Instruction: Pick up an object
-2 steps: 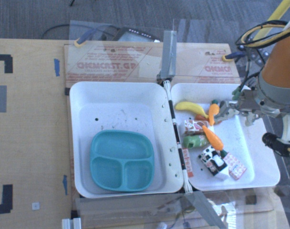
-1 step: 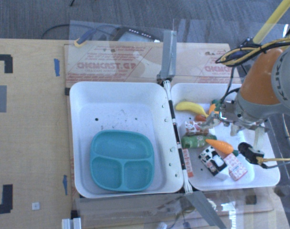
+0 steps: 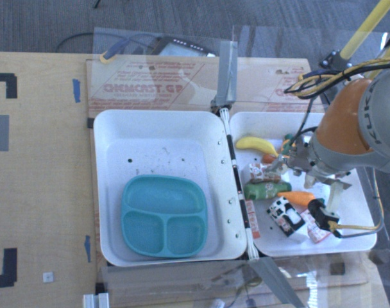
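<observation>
Reaching in from the right, the grey arm (image 3: 374, 130) with its orange band hangs over the right bin (image 3: 267, 235), and the hand (image 3: 296, 164) sits low above the clutter near the middle of that bin. The wrist covers the hand from above, so I cannot tell whether it is released or clenched, and nothing can be seen held in it.

All the loose things lie in the right bin. A banana (image 3: 256, 145) lies near the far left corner, just beside the hand. Below it is a small red and white packet (image 3: 259, 170), and under that a green packet (image 3: 262, 189) lies against the bin's left wall. An orange carrot (image 3: 299, 197) lies just right of the green packet, partly under the wrist. A black and white toy (image 3: 285, 214) sits nearer the front edge, with another red and white packet (image 3: 317, 233) to its right.

The left bin (image 3: 156, 128) holds a teal divided plate (image 3: 163, 215), lying flat toward the front. Both bins rest on the pale tabletop (image 3: 41, 172), with a cardboard sheet (image 3: 150, 85) behind them.
</observation>
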Controlling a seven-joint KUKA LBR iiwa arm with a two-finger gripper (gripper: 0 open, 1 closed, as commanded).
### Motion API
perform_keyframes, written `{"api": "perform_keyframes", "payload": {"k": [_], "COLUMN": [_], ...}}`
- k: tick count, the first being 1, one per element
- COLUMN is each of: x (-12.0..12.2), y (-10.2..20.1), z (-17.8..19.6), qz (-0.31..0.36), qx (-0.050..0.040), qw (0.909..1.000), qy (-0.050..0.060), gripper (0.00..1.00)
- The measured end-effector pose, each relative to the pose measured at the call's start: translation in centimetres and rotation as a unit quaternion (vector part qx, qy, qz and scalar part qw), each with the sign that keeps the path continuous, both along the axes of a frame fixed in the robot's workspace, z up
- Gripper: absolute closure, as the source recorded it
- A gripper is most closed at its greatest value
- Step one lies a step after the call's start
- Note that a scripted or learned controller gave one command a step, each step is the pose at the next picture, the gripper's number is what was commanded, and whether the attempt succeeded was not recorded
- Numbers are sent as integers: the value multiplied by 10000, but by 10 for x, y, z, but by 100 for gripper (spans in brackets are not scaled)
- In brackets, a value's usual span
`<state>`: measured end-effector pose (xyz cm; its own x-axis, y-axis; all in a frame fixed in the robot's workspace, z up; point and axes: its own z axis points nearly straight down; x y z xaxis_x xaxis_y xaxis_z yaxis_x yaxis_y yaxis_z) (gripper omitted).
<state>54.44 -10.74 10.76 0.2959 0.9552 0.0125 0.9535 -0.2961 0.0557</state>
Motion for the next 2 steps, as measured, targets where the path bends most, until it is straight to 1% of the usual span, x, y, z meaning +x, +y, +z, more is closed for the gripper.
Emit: {"api": "perform_keyframes", "payload": {"k": [1, 2], "x": [76, 77], "y": [-28, -27], "z": [-22, -11], "qz": [-920, -897], "qx": [46, 37], "qw": [9954, 9956], "qy": [279, 270], "gripper": [0, 100]}}
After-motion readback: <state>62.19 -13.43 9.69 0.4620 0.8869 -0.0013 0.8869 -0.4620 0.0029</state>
